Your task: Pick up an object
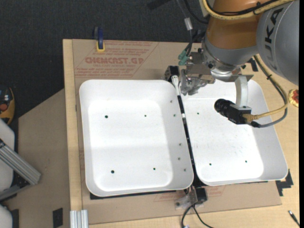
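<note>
Poised over the far left corner of the right bin (232, 160): the gripper (192, 85), a cluster of bare metal and small wires hanging below the arm's (285, 37) broad orange band (235, 27). Cannot tell whether open or shut, the working end being hidden under the wrist and blurred against the white rim. Cannot tell either where the object to pick up lies; hidden, if anywhere, beneath that same wrist at the right bin's far left corner. Hanging above the right bin's far half, just beside the gripper: a short black cylinder (229, 110) on a curved white bracket (242, 91), trailing a yellow cable (273, 115) out past the right bin's right wall. Pressed edge to edge against the right bin's left wall: the left bin (128, 170), equally shallow, smooth glossy white plastic with rounded corners and small dark dots on the floor. Under the right bin and spreading left beyond it: a flat tan board (118, 56) printed in red letters, pinned at its far edge by a blue clamp (99, 38). Just off the right bin's near left corner: a small metal clip (194, 197) with a dark lead. Well to the left of the right bin, past the board: dark textured carpet (42, 23) and a ribbed aluminium rail (19, 163).
</note>
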You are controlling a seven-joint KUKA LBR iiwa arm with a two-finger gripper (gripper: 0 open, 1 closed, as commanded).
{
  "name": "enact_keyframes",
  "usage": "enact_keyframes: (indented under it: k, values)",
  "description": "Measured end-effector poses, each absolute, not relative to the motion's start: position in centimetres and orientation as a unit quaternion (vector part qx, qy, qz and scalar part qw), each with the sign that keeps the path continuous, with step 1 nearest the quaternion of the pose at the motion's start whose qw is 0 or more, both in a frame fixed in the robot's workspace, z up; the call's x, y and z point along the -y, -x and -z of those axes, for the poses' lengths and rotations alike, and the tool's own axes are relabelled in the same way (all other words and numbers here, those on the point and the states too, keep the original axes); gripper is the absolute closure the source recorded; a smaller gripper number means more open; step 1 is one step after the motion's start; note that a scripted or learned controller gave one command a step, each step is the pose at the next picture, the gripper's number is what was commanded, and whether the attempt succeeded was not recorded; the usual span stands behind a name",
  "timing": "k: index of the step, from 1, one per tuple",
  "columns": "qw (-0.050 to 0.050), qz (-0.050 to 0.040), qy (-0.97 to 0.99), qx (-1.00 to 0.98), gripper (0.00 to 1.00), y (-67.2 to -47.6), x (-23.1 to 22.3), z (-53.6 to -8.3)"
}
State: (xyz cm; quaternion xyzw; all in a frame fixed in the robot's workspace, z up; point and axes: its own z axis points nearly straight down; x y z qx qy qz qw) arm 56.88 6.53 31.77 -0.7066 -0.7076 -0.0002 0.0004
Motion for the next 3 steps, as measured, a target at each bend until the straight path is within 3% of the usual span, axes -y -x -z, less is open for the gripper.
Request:
enact_keyframes:
  k: [1,2,3]
  values:
    - [0.000,0.0004,0.708,0.706,1.00,-54.5,-5.3,-33.8]
    - [0.001,-0.0001,0.706,0.708,1.00,-51.1,-7.4,-35.1]
    - [-0.002,0.0030,0.706,0.708,1.00,-49.7,-9.3,-39.7]
